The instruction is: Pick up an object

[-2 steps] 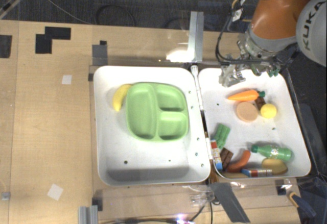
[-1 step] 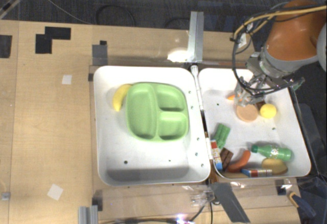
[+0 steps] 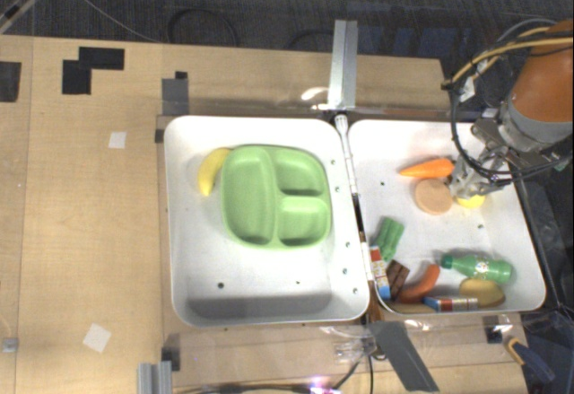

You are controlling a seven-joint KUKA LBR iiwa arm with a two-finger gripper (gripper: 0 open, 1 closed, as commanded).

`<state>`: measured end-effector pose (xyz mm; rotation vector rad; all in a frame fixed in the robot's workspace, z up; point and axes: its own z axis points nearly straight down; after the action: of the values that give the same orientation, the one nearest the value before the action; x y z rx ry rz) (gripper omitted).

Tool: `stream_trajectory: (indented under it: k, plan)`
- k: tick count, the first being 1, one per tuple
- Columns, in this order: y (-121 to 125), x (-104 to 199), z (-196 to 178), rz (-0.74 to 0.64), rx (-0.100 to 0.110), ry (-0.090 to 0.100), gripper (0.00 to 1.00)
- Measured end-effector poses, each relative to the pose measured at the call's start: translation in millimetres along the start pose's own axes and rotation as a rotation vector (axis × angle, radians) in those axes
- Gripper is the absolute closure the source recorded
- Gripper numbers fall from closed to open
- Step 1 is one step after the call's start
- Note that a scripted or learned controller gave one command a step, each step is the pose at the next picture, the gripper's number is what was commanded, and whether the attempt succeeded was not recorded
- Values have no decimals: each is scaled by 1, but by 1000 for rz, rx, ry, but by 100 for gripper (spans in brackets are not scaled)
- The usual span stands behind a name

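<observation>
The arm comes in from the right, its orange band [image 3: 545,83] above the right bin [image 3: 511,231], and the claw [image 3: 468,179] is low over that bin's upper right part. It sits right at a small yellow object [image 3: 470,199], with a round tan disc [image 3: 433,197] just to the left and a toy carrot [image 3: 428,169] lying above the disc, its tip pointing left. Whether the claw is open or closed I cannot tell, since the fingers blur into the yellow object and the cables around them, and nothing is clearly seen between them. Lower in the same bin, a green cylinder [image 3: 388,237] lies tilted near the left wall, and a green bottle [image 3: 477,268] lies on its side toward the lower right. Along the bottom edge are a red sausage-shaped piece [image 3: 421,284], a brown block [image 3: 396,276] and a yellowish oval piece [image 3: 482,293], crowded together. The left bin [image 3: 193,275] holds a green divided plate [image 3: 273,195] with a banana [image 3: 211,170] touching its left edge. Both bins sit on the wooden worktop [image 3: 81,231].
</observation>
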<state>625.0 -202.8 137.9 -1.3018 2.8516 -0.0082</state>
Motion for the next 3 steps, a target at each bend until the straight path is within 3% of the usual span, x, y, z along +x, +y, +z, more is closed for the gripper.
stream_trajectory:
  k: [1,2,3]
  plan:
    - [2,-5,-1,-6,0,-3,0]
    - [12,-45,49,-69,3,-6,0]
    - [81,-73,48,-1,0,-7,0]
